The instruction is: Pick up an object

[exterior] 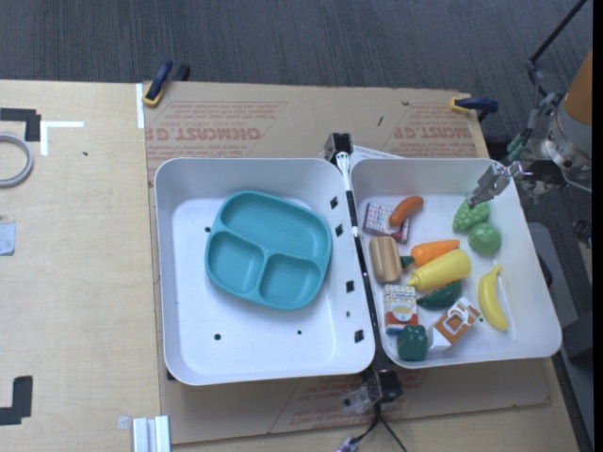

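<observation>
From the camera view you see the gripper (490,185) over the right bin's (537,252) far corner, just above the green toys (474,218); you cannot tell its state. The teal tray (268,250) sits in the left bin (179,281).

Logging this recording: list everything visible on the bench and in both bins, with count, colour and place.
Bins: 2, white, side by side on cardboard.
Divided plate: 1, teal, left bin.
Banana: 1, yellow, right bin, right side.
Carrot: 1, orange, right bin, middle.
Squeeze bottle: 1, yellow, below the carrot.
Sausage: 1, orange-red, right bin, top.
Bread roll: 1, tan, right bin, left edge.
Green toy foods: 2, green, right bin, upper right.
Small cartons: 3, mostly white, right bin.
Clamps: 2, blue and yellow, cardboard's far corners.
Claw: 1, grey, over the right bin's upper right.
</observation>
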### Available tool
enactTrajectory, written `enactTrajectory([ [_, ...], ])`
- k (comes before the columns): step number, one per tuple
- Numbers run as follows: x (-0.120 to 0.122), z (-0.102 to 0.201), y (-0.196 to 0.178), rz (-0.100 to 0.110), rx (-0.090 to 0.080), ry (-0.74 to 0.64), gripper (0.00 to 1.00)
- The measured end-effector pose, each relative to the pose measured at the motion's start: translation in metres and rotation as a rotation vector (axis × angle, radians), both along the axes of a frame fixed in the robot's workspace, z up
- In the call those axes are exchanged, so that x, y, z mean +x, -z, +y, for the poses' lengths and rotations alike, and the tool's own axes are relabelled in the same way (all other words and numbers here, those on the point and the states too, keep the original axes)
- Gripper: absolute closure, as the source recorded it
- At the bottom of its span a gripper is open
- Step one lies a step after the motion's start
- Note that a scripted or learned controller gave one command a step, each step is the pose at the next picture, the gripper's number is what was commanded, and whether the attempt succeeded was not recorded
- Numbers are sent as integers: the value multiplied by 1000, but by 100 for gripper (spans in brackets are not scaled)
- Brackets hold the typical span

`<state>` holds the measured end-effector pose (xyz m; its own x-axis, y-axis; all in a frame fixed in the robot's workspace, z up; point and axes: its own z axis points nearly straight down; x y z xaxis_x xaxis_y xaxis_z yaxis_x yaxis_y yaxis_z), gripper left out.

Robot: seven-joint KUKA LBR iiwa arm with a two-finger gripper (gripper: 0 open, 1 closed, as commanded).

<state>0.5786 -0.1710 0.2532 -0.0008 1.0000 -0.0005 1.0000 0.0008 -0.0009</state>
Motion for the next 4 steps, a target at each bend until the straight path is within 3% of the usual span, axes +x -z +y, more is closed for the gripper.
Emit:
enactTrajectory([
  [1, 16, 14, 161, -1, 2, -145, 0],
  [2, -5, 61, 158, -9, -13, -569, 0],
  [3, -34, 62, 159, -8, -9, -314, 0],
  [4, -35, 64, 150, -5, -4, -313, 100],
])
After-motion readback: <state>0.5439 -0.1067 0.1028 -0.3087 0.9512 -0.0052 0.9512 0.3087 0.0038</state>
